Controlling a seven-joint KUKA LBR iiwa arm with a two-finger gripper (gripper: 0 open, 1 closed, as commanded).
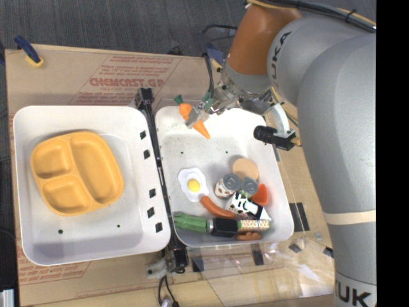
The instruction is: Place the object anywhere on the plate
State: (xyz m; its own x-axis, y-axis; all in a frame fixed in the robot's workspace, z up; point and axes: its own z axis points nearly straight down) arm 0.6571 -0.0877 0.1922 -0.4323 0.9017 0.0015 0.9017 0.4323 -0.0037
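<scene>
A yellow divided plate [77, 171] lies in the left white bin [38, 242]. An orange toy carrot [186, 112] with a green top hangs over the far left corner of the right bin [220, 146]. My gripper [197, 119] is shut on the carrot's middle, so the stem end and the pointed tip [203, 132] stick out on either side of the fingers. The grey arm with its orange band [255, 37] comes down from the upper right. The carrot is well to the right of the plate, beyond the divider between the bins.
The near half of the right bin holds a fried egg [192, 184], a sausage [216, 206], a green vegetable [190, 222], a round tan piece [245, 168], small cans [231, 185] and other toys. A blue clamp [29, 51] sits at the bench's far left.
</scene>
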